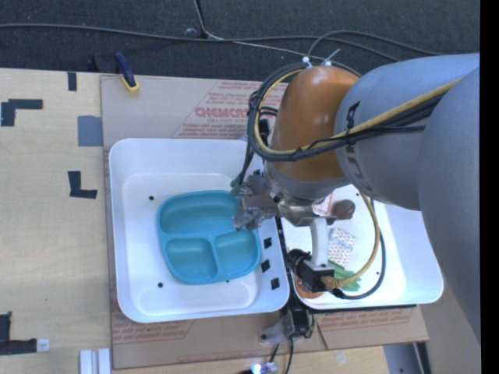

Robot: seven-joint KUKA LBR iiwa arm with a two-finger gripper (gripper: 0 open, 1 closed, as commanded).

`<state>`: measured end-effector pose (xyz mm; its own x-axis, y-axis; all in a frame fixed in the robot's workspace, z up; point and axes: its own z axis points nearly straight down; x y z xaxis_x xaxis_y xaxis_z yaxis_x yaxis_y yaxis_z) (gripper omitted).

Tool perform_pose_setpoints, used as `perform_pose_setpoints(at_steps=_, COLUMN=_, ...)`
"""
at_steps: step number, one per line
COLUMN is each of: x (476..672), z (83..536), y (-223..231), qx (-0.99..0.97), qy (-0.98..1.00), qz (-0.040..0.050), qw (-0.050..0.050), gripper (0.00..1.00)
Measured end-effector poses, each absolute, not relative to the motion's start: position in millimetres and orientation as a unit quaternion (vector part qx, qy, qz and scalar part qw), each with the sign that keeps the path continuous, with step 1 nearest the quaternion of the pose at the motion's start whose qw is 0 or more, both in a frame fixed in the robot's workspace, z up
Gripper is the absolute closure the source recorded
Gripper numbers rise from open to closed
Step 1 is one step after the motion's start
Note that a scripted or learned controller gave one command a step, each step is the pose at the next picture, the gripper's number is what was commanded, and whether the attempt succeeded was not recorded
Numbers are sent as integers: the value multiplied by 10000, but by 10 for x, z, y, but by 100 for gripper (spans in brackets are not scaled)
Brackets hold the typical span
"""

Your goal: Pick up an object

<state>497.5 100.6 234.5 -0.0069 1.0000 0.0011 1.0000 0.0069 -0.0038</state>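
I see my arm [366,139] reaching in from the right, low over the two white bins. The gripper [248,202] is down at the right edge of the blue tray [204,236]. The blue tray lies flat in the left bin [129,232]. It has three little sections, and it sits near the middle of that bin.

I cannot tell how the gripper is set, because the wrist covers most of it. I cannot tell if it touches the tray's rim or just hangs above it.

In the right bin [417,275] there are small things: a spotted packet [341,245], something green [343,277], and a brown bit [341,208]. They lie close together under the arm.

I think I am at the grab step, with the gripper near the tray's edge. Nothing looks lifted yet; the tray sits flat on the bin floor.

Next, I think the gripper needs to pinch the thin rim well. Then it needs to go up slowly. The tray is wide and smooth, so it may tip or slip out.
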Motion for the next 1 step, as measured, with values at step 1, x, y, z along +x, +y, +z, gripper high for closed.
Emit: perform_pose_setpoints(at_steps=1, x=4987, z=2341, y=977, qx=-7061, qy=-7081, qz=11, qw=9, gripper=0)
